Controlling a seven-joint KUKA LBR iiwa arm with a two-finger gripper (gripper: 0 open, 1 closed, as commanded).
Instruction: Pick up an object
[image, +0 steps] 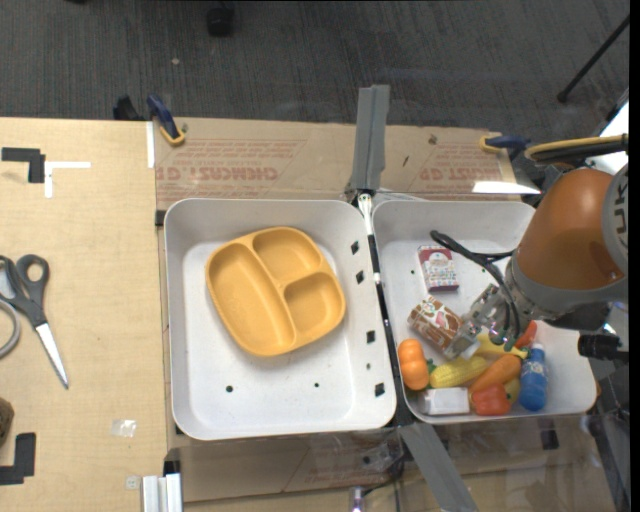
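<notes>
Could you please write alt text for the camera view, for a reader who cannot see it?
The arm's gripper reaches down into the right bin among toy food: a bread pack, an orange, a carrot and a blue bottle. The left bin holds a yellow divided plate; scissors lie on the bench.

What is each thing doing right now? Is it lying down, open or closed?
yellow divided plate: right side up in the left bin, nothing on it
scissors: lying flat on the bench, blades shut
small pink carton: lying flat in the right bin
wrapped snack: lying beside the gripper
orange: resting by the bin's left wall
blue bottle: lying on its side
</notes>
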